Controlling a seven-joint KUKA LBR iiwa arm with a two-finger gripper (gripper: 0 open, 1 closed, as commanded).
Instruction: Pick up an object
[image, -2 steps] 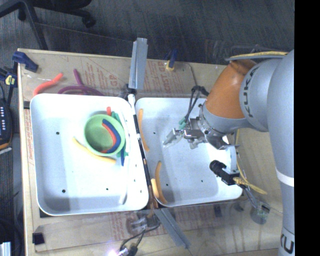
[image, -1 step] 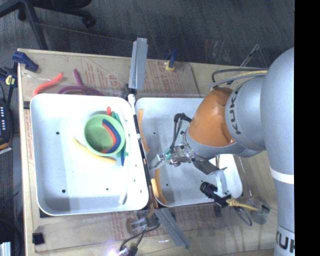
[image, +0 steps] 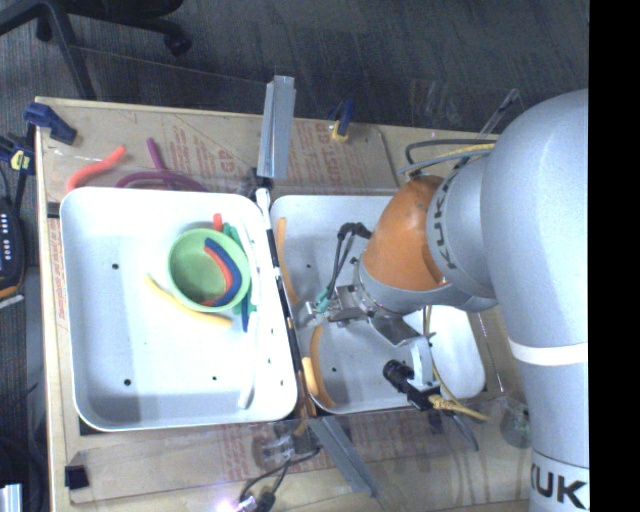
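The grey arm with its orange band (image: 400, 250) reaches from the right down into the right bin (image: 330, 215). My gripper (image: 335, 305) hangs low near that bin's left side, its tips lost among cables and metal parts. An orange-brown curved piece (image: 311, 368) lies along the bin's left wall just below the gripper. A white rounded object (image: 458, 352) rests at the bin's right, partly hidden by the arm. In the left bin (image: 100, 330) sits a green bowl (image: 200, 262) with red and blue curved pieces in it, and a yellow strip (image: 168, 292) beside it.
On the bench behind the left bin lie a red-orange strip (image: 95, 168) and a purple tube (image: 150, 180). Blue clamps (image: 45, 118) (image: 343, 115) grip the bench's far edge. A metal bar (image: 275, 125) stands between the bins at the back. The arm's bulk covers much of the right bin.
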